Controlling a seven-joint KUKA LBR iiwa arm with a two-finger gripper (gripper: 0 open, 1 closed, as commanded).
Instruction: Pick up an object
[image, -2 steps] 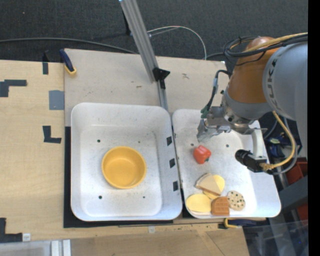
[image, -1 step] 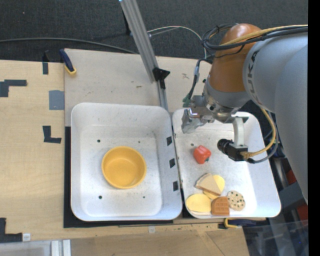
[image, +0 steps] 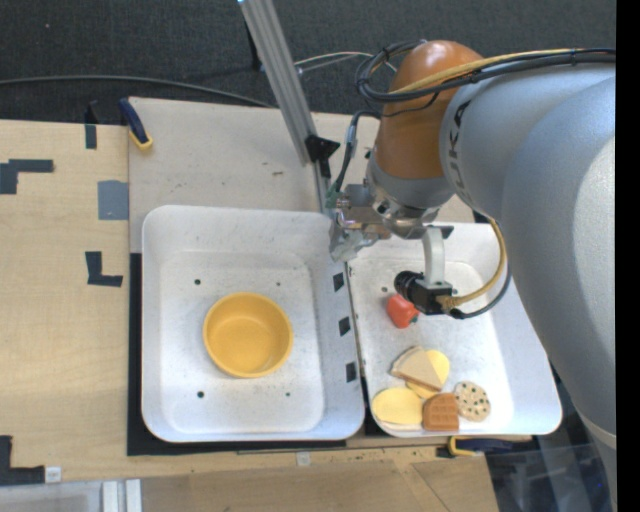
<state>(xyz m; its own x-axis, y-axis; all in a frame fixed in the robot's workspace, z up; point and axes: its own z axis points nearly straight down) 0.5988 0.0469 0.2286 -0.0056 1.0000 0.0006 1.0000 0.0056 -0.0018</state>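
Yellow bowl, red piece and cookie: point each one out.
yellow bowl (image: 247, 335), camera view, inner floor.
red piece (image: 401, 312), camera view, top face.
cookie (image: 471, 401), camera view, speckled centre.

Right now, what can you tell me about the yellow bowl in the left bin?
The yellow bowl is round, matte and plastic-looking, with a thick rim and a slightly darker inside that holds nothing. It stands upright, mouth up, on the floor of the left bin, a little below the middle, apart from every wall. Nothing else touches it.

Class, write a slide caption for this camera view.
KUKA arm reaching over right bin of toy food; yellow bowl in left bin.
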